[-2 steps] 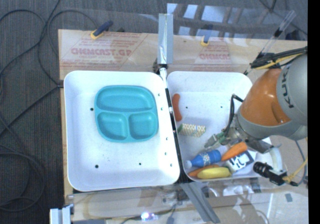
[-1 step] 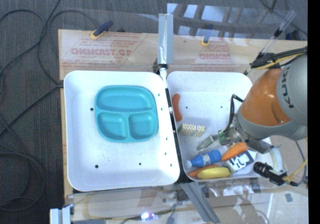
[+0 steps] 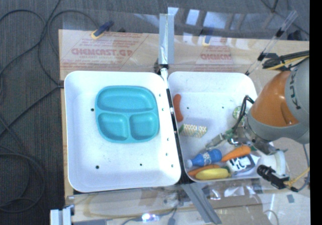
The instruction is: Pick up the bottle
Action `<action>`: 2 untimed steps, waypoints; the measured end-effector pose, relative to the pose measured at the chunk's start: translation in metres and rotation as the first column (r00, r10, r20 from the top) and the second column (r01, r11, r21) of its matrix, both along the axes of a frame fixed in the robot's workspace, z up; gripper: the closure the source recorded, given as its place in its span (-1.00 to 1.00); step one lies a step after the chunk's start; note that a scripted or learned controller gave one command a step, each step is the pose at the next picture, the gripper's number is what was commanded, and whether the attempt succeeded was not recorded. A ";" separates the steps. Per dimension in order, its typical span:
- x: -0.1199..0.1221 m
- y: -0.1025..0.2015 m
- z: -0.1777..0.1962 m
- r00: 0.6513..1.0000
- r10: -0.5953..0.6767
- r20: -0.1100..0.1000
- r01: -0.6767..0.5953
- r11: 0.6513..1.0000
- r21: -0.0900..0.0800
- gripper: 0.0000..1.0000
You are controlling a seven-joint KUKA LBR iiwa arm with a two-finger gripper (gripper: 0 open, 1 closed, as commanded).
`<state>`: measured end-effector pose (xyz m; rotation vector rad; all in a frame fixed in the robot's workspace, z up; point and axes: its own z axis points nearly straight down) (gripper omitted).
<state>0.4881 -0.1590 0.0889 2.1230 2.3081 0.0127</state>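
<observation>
The small blue plastic bottle point(image 3: 207, 158) with a white cap lies on its side near the front wall of the right shallow white bin point(image 3: 211, 84). Just in front of the bottle lies a yellow banana point(image 3: 211, 173); an orange carrot point(image 3: 235, 153) lies just right of it. The jaws point(image 3: 232, 137) hang above and to the right of the bottle, seemingly apart from it; their state I cannot tell.

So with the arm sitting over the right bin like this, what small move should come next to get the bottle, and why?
Probably shift the gripper a little toward the left bin and the near wall, then lower. The blue bottle lies on its side in the right bin, just beyond the arm's wrist, crowded by the carrot and banana, so centring over it first should help avoid grabbing a neighbour.
</observation>
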 end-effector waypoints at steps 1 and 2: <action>0.001 0.001 0.010 1.000 0.002 0.002 -0.002 1.000 -0.002 1.00; 0.001 0.001 0.009 1.000 0.002 0.002 -0.002 1.000 -0.002 -1.00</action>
